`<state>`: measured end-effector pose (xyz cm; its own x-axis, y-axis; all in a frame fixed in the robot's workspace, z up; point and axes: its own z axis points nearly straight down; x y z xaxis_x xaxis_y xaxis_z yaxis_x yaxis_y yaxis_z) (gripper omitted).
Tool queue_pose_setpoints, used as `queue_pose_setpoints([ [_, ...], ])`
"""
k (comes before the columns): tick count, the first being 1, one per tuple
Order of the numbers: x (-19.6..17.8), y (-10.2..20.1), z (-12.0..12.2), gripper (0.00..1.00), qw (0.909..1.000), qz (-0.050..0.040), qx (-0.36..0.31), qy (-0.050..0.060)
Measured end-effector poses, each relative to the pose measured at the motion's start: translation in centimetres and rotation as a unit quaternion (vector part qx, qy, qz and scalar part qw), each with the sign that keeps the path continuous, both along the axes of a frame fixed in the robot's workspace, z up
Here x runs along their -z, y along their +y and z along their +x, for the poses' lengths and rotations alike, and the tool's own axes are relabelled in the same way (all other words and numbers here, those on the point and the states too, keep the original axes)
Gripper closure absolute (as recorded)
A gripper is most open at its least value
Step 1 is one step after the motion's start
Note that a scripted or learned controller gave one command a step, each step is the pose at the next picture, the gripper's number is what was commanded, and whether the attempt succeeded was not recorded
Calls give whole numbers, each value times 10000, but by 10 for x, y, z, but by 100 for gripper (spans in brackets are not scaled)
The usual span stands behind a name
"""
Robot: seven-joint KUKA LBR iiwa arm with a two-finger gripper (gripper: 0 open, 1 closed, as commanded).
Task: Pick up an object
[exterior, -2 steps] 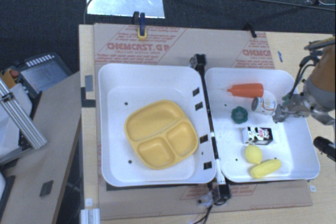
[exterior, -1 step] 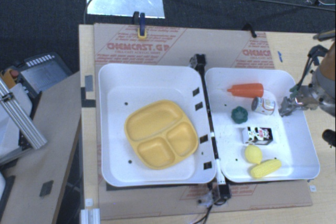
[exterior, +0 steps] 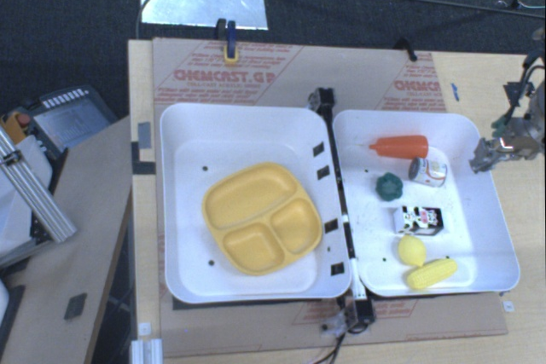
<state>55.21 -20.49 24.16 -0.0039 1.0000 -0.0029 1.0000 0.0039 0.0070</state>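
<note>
Right bin edge, gripper beside.

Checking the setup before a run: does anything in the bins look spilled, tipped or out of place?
Nothing stands out. The yellow tray lies flat in the left bin; the small items sit apart in the right bin, none spilled over the rim.

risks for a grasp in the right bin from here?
The small can touches the orange carrot; closing on either may nudge or catch both. The lemon and corn cob sit close near the right bin front wall, so fingers could clip the rim. Gripper hangs at the bin's right edge.
</note>
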Motion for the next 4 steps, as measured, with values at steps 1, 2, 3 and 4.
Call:
queue_pose_setpoints([
  [1, -8, 49, -4, 100, 10000, 20, -25, 22],
  [2, -15, 100, -6, 100, 10000, 23, -30, 24],
  [3, 0, 154, -8, 100, 10000, 25, -30, 30],
  [4, 0, 210, -6, 100, 10000, 25, -33, 24],
])
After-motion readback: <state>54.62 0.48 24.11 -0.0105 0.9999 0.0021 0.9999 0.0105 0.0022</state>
